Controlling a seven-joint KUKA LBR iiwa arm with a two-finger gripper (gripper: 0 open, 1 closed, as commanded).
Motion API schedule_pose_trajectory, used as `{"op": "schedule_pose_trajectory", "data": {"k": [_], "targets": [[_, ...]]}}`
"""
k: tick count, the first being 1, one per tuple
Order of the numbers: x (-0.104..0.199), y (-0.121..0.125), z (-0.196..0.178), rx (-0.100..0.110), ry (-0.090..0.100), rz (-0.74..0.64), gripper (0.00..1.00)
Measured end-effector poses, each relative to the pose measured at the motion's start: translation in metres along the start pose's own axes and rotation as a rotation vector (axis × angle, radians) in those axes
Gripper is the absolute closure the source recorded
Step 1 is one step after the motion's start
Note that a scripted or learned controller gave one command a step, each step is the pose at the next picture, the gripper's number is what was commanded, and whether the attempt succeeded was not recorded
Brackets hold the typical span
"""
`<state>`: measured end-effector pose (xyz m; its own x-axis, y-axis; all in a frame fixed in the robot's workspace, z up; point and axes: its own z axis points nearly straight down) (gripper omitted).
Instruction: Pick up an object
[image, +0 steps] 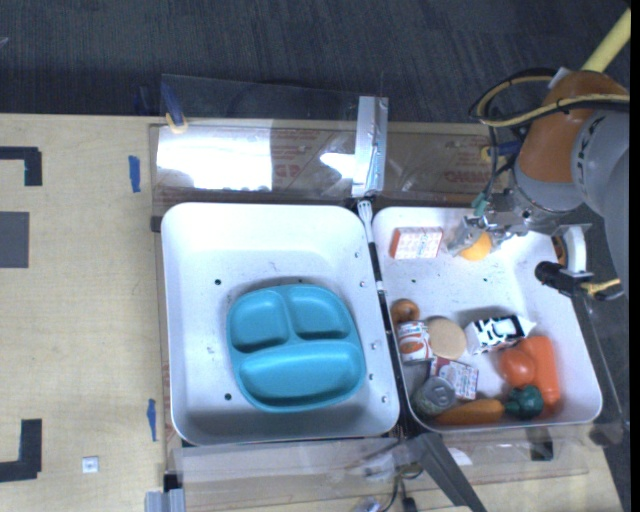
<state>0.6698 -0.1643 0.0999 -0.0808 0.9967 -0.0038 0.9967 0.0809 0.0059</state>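
Observation:
My gripper (487, 222) hangs over the far side of the right bin (585, 345), just above a small yellow-orange piece (476, 248) that lies by the bin's back wall. The gripper's tip touches or nearly touches that piece, and I cannot make out whether it grips it. An orange-and-white box (415, 241) lies to the left of it. Nearer the front of the bin are a brown round piece (404, 310), a small can (413, 344), a beige bun (447, 338) and a black-and-white item (497, 331).
An orange pepper (530, 365), a green piece (525, 402), a carrot (470, 411), a grey tin (435, 396) and a small packet (460, 378) crowd the right bin's front. The left bin (190, 300) holds a blue divided plate (295, 345).

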Motion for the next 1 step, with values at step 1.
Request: {"op": "schedule_pose_trajectory", "data": {"k": [1], "targets": [[0.0789,-0.0056,-0.0912,-0.007,0.003,-0.001,1.00]]}}
